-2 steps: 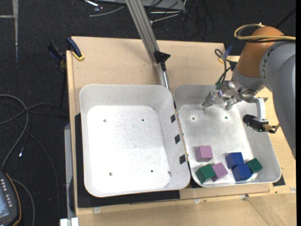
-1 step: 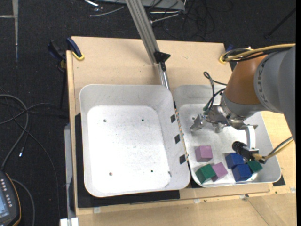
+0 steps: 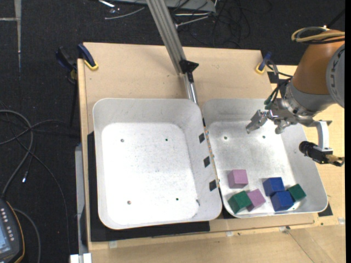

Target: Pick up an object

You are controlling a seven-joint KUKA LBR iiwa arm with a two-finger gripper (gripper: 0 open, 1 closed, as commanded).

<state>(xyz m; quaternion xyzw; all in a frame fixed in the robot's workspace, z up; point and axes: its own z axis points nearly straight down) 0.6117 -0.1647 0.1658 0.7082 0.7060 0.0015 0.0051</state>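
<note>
left bin (image 3: 109,114): bare | right bin (image 3: 307,169): purple, green, blue blocks clustered at 6 o'clock, e.g. purple block (image 3: 238,178), green block (image 3: 239,201), blue block (image 3: 273,186) | gripper (image 3: 267,124): at bin's 12 o'clock, fingers spread, pinching nothing, well apart from blocks

The arm (image 3: 323,73) shows a rounded orange band above a grey wrist (a yellowish cable loops overhead), ending in metallic fingers (image 3: 255,121).
</note>
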